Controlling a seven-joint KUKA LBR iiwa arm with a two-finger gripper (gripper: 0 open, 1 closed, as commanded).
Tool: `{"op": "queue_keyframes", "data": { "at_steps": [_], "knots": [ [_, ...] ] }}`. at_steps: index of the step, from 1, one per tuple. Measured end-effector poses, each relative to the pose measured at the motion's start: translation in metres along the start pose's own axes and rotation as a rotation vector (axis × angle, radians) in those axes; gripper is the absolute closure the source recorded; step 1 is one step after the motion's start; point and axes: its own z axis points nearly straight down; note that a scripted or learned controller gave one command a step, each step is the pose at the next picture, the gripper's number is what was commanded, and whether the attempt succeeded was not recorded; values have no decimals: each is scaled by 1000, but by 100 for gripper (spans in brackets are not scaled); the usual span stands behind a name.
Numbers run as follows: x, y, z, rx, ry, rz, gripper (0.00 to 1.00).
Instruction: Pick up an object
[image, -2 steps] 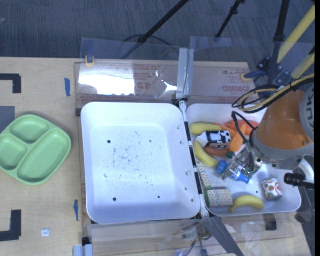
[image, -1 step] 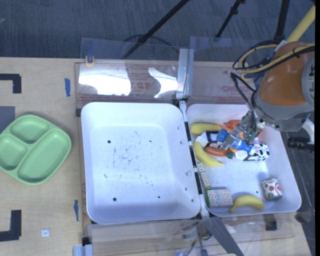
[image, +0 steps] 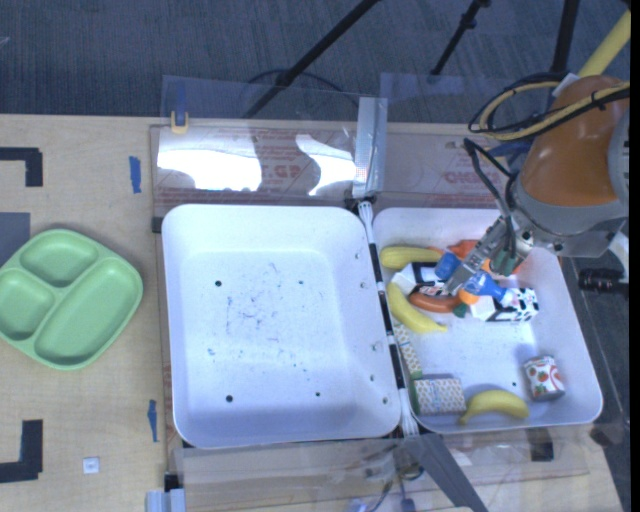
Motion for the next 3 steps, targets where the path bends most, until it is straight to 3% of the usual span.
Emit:
{"op": "queue_keyframes", "data": {
  "at_steps": [1, 2, 3],
  "knots": [
    [16, 1, -4, 5, 3, 473, 100],
    [-12, -53, -3, 8, 7, 470, 100],
    [-13, -52, -13, 6, 4, 468, 100]
  ]
}}
